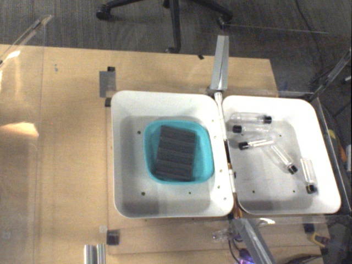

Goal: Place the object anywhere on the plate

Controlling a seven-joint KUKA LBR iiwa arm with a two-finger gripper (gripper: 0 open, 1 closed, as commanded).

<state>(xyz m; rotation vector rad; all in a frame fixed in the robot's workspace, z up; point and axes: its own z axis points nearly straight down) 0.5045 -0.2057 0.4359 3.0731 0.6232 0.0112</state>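
Note:
A teal square plate (207, 154) lies in the middle of the left white bin (127, 166). On the plate rests a dark grey ribbed block (176, 150), lying flat and a little tilted, well within the plate's rim. Several clear tubes with black caps are scattered in the right white bin (258, 196): one at the back (250, 117), one near the centre (256, 144), and two toward the right (284, 159) (308, 176).
The two bins meet along a narrow divider (224, 147). A metal post (220, 65) stands behind that seam. Wooden bench surface (55, 147) spreads to the left. An office chair base (171, 7) stands on the carpet beyond the bench.

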